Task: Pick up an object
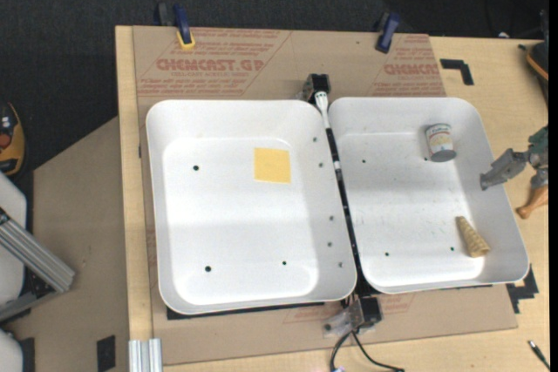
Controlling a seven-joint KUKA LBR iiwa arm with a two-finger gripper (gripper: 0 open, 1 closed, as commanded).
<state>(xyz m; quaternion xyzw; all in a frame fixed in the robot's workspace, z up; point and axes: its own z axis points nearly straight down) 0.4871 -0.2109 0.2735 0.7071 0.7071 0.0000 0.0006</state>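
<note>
Objects lie in both white bins on the worktop (131, 187): a flat yellow square (272, 165) sits toward the back of the left bin (174, 274), while the right bin (510, 261) holds a small tin can (439, 141) lying on its side near the back and a tan cone (472, 236) near the front right corner. At the right bin's right rim, the grey claw (499, 174) pokes in low from the side, well apart from the can and the cone. Whether it is clenched or released, I cannot tell.
</note>
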